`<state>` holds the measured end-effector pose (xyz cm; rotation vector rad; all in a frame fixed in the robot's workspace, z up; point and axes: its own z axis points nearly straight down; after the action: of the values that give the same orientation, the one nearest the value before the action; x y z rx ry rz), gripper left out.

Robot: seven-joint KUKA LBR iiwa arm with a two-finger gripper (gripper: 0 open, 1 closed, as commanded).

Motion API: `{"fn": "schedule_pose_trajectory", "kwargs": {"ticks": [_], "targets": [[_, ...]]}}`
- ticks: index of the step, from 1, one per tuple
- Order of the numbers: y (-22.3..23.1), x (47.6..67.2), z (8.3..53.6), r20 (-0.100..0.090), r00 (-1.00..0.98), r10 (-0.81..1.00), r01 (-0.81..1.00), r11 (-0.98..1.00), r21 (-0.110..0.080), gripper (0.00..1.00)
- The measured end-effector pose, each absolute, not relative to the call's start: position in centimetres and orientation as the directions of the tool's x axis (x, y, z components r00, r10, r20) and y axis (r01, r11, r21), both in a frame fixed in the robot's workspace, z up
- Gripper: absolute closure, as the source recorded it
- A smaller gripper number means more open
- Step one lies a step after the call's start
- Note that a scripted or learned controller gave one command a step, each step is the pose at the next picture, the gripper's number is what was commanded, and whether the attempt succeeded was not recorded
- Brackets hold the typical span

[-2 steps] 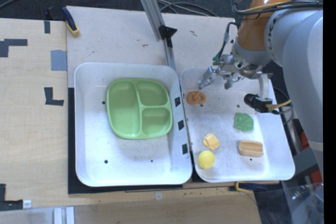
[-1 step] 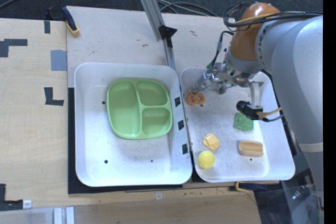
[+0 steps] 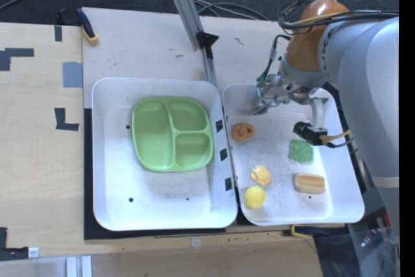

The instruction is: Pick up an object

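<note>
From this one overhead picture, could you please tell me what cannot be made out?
- Pincer: too small and dark in the camera view to tell how it is set, or whether it touches the right shallow white bin.
- Crumpled green object: its upper edge is covered by the black fitting on the arm.
- Right bin's far right wall: hidden under the grey arm.
- Small pale yellow object: too small to identify.
</note>
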<state>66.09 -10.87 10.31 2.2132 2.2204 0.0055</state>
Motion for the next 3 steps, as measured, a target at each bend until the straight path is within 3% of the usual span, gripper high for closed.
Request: {"fn": "schedule_pose_trajectory", "kwargs": {"ticks": [2, 3], "targets": [[-11.5, 67.1, 20.5, -0.001, -0.002, 1.000, 1.000, 0.002, 0.006, 1.00], [-11.4, 67.2, 23.0, 0.000, -0.002, 1.000, 1.000, 0.002, 0.002, 1.00]]}}
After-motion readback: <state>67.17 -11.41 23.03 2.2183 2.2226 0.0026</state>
